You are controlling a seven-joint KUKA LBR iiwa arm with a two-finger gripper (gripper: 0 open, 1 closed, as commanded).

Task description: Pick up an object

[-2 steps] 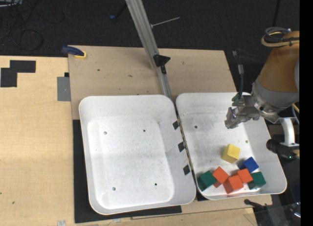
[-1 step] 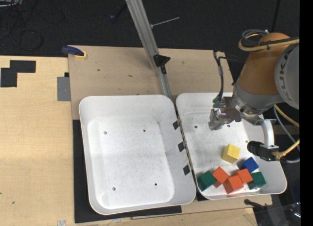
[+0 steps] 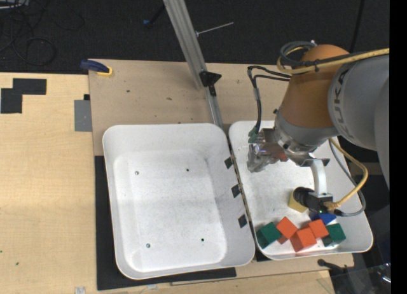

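Big letters "KU" on the grey arm [image 3: 359,98]. Gripper [image 3: 257,159] low over the right bin [image 3: 245,137], open or shut hard to tell. Little orange block [image 3: 287,227], green block [image 3: 269,233] and more blocks heaped well below and right of it.

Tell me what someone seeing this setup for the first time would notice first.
Probably the big grey and orange arm reaching in from the right, its gripper low over the upper part of the right bin. Next, the cluster of colored blocks, orange, green and blue, huddled in that bin's near corner. The left bin sits beside it, plain white.
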